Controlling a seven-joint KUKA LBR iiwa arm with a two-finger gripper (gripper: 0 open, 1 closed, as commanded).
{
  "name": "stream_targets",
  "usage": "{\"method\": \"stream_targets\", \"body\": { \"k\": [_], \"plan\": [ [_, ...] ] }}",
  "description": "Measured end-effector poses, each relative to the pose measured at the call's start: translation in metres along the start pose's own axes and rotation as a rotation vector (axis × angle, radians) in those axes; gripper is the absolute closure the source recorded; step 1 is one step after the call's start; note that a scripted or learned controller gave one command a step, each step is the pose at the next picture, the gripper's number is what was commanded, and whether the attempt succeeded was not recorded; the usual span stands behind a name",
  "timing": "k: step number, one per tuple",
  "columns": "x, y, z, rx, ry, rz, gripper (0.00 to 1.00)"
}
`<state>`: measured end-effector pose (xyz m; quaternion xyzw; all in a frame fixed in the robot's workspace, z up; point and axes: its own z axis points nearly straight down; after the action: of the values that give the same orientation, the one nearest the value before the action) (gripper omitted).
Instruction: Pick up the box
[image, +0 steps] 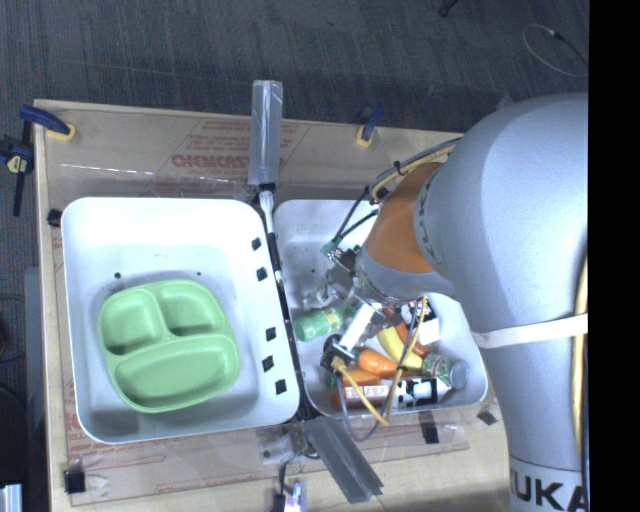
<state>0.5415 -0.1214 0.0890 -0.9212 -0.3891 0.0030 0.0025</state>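
I see two bins side by side on the bench (150, 150). In the left bin (90, 225) a divided tray (168, 345) lies toward the near left. In the right bin (300, 225) a heap of small things sits toward the near side: a bottle (318, 324) at its left, a carrot (374, 364) to the right of that, a banana (392, 344) just behind the carrot, and a box (352, 394) at the near edge. The arm (500, 220) reaches in from the right, over that heap.

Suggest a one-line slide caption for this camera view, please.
KUKA arm's gripper down among cluttered items in the right bin; green divided plate in the left bin.
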Motion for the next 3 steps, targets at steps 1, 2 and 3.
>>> {"method": "stream_targets", "body": {
  "k": [1,2,3],
  "plan": [
    [0.0,0.0,0.0,-0.001,0.0,0.0,0.0],
    [-0.017,0.003,-0.026,-0.003,0.001,0.038,0.0],
    [0.06,-0.134,-0.1,-0.002,0.0,0.042,0.0]
  ]
}}
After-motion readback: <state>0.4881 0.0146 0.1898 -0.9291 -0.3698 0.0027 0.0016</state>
